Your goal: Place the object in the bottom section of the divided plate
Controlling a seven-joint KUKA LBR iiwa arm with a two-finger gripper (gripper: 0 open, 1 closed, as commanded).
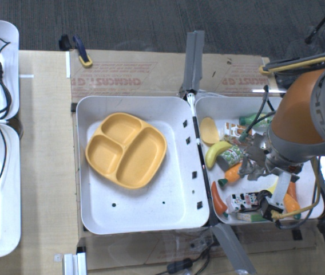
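Note:
A yellow divided plate [126, 149] lies in the left bin [94, 211], with two small sections at its upper left and one large section at its lower right; nothing is on it. My gripper [253, 166] hangs low over the right bin [317, 211], amid a pile of toy foods. Just to its left are a yellow banana [216, 152], a dark green packet [231, 156] and an orange piece [232, 173]. The wrist and arm [300, 119] hide part of the pile. I see nothing clearly held.
The right bin also holds a pale yellow slice [209, 130], a green bottle [248, 120], a red pepper [217, 197], a black-and-white carton [245, 200] and an orange carrot [291, 203]. A grey divider [192, 67] stands between the bins.

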